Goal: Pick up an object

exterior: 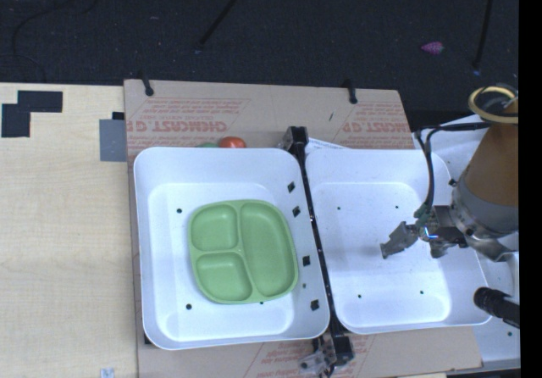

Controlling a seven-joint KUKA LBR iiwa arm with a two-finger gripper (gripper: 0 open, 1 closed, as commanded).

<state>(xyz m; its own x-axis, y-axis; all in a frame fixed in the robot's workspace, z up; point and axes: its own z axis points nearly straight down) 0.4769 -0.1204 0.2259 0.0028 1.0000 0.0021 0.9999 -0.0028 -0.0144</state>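
Listing by size: light wooden surface (59, 266) carrying a cardboard sheet (262, 113). Two white bins: left bin (161, 181) holding a green three-compartment plate (243, 251), lying flat at its centre; right bin (373, 198) with the hand (396, 243) low over its right half. Hand: nothing visible between its fingers; how far open, cannot tell. Small orange-red object (232, 143) just beyond the left bin's far rim. Task judged unstarted: no object lifted; approach, grasp and lift all remain.
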